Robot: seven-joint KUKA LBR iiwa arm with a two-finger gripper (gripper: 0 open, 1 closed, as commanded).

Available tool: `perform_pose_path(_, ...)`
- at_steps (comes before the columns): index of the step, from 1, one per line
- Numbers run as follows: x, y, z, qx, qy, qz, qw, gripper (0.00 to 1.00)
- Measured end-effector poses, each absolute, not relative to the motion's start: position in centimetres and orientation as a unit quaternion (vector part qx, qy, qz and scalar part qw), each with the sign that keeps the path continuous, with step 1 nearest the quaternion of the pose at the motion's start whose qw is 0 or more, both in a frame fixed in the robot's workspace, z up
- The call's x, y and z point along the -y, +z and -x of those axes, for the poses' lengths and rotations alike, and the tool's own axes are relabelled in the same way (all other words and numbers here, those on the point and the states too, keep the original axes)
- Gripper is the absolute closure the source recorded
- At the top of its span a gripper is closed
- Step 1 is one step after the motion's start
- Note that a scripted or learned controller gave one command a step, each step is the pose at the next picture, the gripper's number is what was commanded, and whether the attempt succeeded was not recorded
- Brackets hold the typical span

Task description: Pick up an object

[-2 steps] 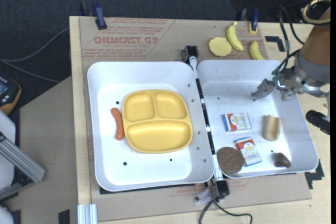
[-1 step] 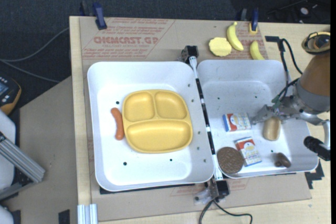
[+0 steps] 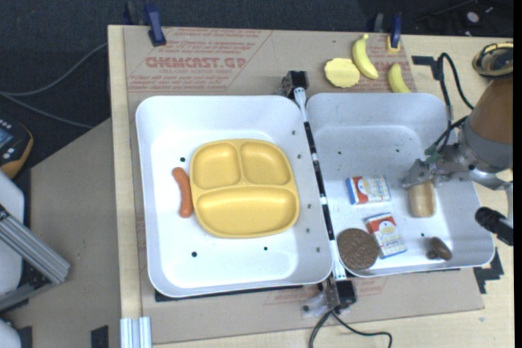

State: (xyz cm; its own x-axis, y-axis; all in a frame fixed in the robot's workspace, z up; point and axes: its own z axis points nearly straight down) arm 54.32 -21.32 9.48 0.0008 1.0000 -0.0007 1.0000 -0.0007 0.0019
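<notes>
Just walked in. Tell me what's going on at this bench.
The arm reaches in over the right bin, its gripper low above a tan, bread-like piece. Nearby lie two small boxes, a brown disc and a dark lump. The left bin holds a yellow tray and a sausage. Nothing looks lifted yet.

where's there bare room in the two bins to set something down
Left bin: bare strips behind and in front of the yellow divided plate; the orange sausage lies against the plate's left side. Right bin: bare back and left-middle floor. Its front right is crowded: two small cartons, brown disc, bread roll, small brown piece, claw.
</notes>
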Motion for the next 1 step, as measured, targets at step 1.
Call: perform_pose_path(1, 14.44, 8.39, -57.95, -0.71, 0.0015, -0.704, 0.0, 1.0)
